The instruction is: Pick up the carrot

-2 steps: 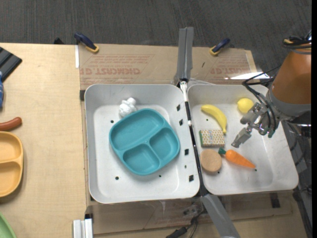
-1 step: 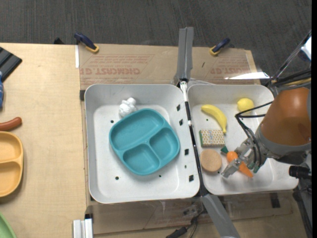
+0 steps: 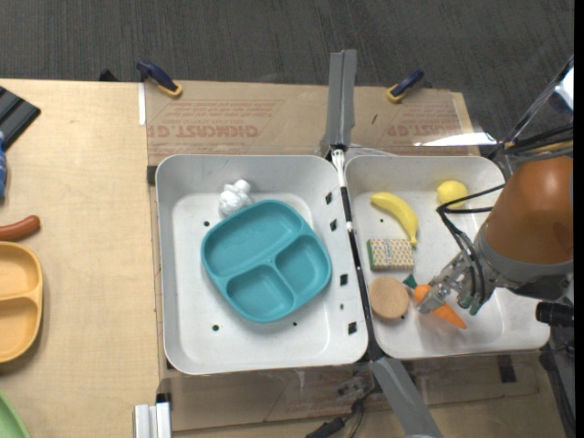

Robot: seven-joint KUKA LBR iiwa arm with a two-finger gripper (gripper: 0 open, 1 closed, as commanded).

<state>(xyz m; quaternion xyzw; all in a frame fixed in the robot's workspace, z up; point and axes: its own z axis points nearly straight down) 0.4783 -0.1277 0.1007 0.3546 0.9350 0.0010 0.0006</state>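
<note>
The carrot (image 3: 444, 313) is a small orange piece lying in the right bin (image 3: 511, 340), near its front. My gripper (image 3: 441, 297) hangs right over it, fingers down around the carrot's middle, with orange showing on both sides of them. The arm's orange band and grey wrist cover the bin's right part. From this angle the fingertips blur into the carrot.
In the right bin lie a banana (image 3: 398, 212), a lemon (image 3: 451, 191), a wafer block (image 3: 391, 253) and a round tan cookie (image 3: 390, 297). The left bin (image 3: 182, 336) holds a teal divided plate (image 3: 265, 260) and a white crumpled object (image 3: 235, 194). A metal divider separates the bins.
</note>
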